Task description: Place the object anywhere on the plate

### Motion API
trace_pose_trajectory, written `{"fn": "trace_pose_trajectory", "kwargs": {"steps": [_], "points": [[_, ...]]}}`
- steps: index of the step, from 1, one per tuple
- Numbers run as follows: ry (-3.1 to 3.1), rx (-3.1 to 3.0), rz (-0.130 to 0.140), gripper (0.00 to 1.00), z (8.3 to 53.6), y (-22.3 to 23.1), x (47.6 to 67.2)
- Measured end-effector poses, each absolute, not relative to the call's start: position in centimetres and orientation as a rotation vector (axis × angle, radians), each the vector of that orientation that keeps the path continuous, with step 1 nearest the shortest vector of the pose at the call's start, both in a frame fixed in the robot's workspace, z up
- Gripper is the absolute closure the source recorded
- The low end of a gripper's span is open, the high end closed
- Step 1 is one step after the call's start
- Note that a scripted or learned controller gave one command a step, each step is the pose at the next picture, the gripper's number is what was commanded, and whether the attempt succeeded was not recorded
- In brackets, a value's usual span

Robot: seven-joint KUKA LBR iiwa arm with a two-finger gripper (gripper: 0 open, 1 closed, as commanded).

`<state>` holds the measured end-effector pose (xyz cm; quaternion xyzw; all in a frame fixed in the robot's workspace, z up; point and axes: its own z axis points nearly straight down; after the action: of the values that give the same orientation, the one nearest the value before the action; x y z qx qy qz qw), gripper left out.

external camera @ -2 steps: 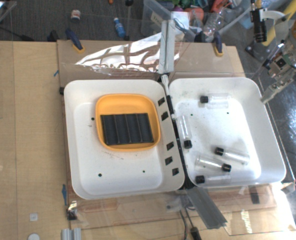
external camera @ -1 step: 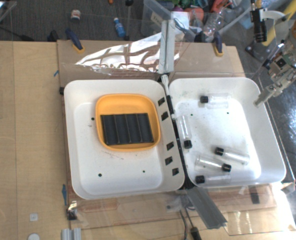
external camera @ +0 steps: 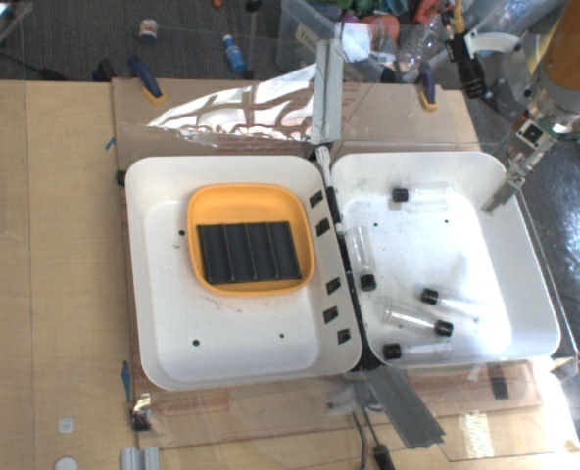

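Camera view looks down on my two white bins on the tabletop. My left bin [external camera: 163,360] has the orange plate [external camera: 204,209] in it. On the plate lies a dark ridged block [external camera: 249,253], and nothing else is on it that I can see.

My right bin [external camera: 525,292] has the little clear tubes with black caps. One tube [external camera: 422,197] lies near the top of the bin. Another tube [external camera: 359,253] lies close to the wall between the bins. More tubes [external camera: 422,319] lie near the bottom, close together. All of them are in the right bin, well apart from the plate.

My gripper [external camera: 498,200] hangs over the top right edge of the right bin. It is thin and small in this view, and I see nothing held in it. I cannot tell how it is set from here.

So I think my job has hardly begun. No tube is picked up. No tube is on the plate. I would need to go down to one tube, grab it, lift it, carry it over the wall to the left bin, and put it on the plate. The tube near the top looks closest to my gripper, so it may be the easy one to try.
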<state>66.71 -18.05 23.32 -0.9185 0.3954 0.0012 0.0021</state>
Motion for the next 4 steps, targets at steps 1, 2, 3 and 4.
{"fn": "trace_pose_trajectory", "kwargs": {"steps": [1,2,3,4], "points": [[0.769,-3.041,-0.005,0.00,22.8,-15.0,66.8],[0.366,-3.115,-0.006,0.00,22.7,-12.4,66.8],[0.337,-3.119,-0.007,0.00,23.0,-14.3,66.8],[0.309,-3.121,-0.006,0.00,22.9,-15.5,66.8]]}}
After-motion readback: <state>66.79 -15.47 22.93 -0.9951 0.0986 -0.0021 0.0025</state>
